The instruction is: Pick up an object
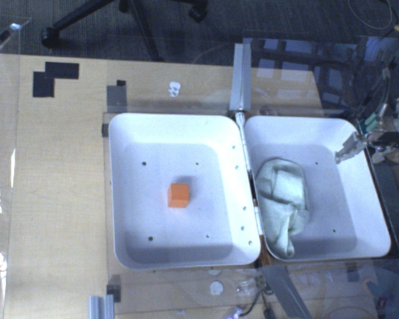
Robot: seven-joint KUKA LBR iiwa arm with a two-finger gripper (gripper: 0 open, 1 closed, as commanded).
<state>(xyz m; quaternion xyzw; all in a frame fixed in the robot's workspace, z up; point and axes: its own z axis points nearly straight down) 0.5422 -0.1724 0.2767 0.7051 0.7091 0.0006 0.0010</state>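
We see a pale wooden bench [60, 178] bearing two white bins, left [123, 198] and right [379, 234], plus perhaps black tape patches [53, 77].

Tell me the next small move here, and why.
Probably swing the end effector left and down over the cloth. It sits at the right bin's upper right edge, holding nothing, and the crumpled cloth lies along that bin's left wall, the nearest thing to pick. The orange cube in the left bin is farther off.
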